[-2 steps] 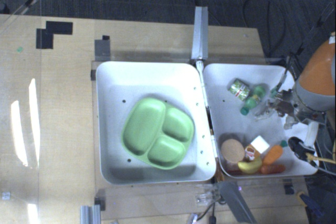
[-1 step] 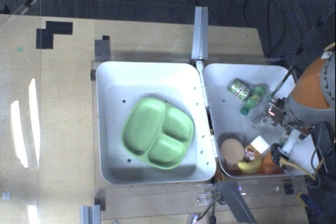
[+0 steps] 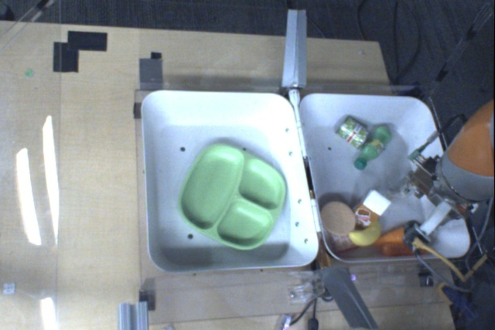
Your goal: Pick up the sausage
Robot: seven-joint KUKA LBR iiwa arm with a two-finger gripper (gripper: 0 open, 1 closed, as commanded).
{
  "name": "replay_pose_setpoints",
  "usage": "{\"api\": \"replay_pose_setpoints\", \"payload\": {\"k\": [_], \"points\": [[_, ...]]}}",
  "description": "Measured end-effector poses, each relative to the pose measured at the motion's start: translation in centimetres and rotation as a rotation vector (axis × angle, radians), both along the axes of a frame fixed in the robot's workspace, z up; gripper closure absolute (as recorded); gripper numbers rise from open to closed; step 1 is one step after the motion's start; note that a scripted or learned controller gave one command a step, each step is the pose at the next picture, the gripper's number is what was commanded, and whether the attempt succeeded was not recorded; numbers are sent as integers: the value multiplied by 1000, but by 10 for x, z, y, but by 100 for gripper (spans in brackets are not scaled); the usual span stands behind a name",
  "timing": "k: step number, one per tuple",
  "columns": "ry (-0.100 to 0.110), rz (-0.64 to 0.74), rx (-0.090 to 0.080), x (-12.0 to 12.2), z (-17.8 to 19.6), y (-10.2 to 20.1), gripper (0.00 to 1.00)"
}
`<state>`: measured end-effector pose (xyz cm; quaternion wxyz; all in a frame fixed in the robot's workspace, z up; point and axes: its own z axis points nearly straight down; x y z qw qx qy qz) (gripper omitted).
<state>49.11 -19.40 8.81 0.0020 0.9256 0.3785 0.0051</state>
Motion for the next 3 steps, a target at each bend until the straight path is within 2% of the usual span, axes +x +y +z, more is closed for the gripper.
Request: {"api": "replay_pose_setpoints", "payload": {"k": [1,2,3], "points": [[9,-462,3,10,27,63,0],[9,-293,1,70,44,-11,0],[9,-350,2,5,67,-11,0]]}}
